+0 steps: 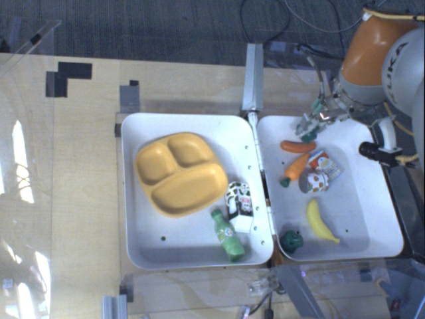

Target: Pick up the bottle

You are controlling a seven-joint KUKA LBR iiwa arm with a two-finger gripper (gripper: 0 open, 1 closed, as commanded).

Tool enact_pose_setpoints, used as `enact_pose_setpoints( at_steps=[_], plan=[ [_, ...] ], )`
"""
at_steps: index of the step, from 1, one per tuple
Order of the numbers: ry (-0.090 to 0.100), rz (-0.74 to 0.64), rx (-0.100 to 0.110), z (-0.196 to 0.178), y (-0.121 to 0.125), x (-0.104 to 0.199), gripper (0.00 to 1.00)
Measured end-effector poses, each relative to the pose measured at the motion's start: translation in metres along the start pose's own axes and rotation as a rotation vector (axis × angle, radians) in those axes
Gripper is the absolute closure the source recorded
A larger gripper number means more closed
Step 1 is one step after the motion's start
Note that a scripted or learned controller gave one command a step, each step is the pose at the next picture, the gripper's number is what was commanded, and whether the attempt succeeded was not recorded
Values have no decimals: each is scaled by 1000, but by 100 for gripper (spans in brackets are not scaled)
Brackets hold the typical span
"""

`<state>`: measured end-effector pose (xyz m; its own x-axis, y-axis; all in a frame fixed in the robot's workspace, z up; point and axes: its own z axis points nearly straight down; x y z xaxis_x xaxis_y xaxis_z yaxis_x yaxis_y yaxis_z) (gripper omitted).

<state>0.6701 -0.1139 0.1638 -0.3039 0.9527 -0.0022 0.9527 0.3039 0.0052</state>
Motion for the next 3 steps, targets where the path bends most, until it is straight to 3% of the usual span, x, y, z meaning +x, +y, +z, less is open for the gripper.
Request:
enact_pose_setpoints(
  at_steps=[1,2,3],
  plan=[
    [-2,86,-4,-114,11,32,100],
    [1,136,2,-21,30,95,100],
    [1,124,1,-22,-39,140,100]
  ],
)
